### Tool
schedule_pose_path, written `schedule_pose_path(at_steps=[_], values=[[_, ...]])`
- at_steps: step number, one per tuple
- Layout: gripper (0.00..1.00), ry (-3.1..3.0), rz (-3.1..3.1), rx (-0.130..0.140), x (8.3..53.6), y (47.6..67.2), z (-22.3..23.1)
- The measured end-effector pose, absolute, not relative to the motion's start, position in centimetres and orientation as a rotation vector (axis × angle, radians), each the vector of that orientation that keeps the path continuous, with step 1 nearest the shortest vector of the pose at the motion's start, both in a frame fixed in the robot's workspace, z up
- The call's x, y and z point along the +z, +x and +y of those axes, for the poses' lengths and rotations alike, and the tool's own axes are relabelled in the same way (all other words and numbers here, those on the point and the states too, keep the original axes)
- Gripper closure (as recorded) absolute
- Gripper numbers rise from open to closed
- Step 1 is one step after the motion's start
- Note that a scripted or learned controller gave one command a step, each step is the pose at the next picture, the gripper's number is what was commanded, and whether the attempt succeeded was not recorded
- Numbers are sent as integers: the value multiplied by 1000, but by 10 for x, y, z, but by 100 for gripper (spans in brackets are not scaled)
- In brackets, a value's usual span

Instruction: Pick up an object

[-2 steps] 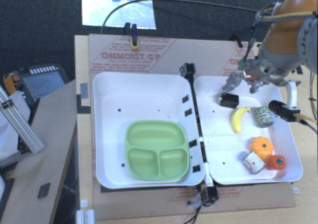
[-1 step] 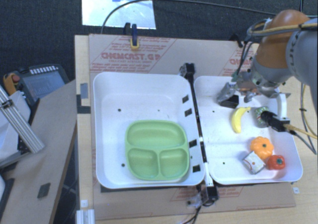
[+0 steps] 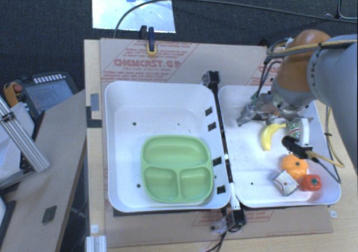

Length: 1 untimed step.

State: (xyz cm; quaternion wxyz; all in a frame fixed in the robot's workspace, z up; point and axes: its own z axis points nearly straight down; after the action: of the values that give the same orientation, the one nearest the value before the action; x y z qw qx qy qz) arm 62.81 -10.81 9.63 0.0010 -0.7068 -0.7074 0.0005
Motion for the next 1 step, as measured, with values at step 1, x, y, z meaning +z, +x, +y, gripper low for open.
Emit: schedule_pose_path(at_steps=[1], values=[[100,-2222,-2225,-4,110,630,-108]])
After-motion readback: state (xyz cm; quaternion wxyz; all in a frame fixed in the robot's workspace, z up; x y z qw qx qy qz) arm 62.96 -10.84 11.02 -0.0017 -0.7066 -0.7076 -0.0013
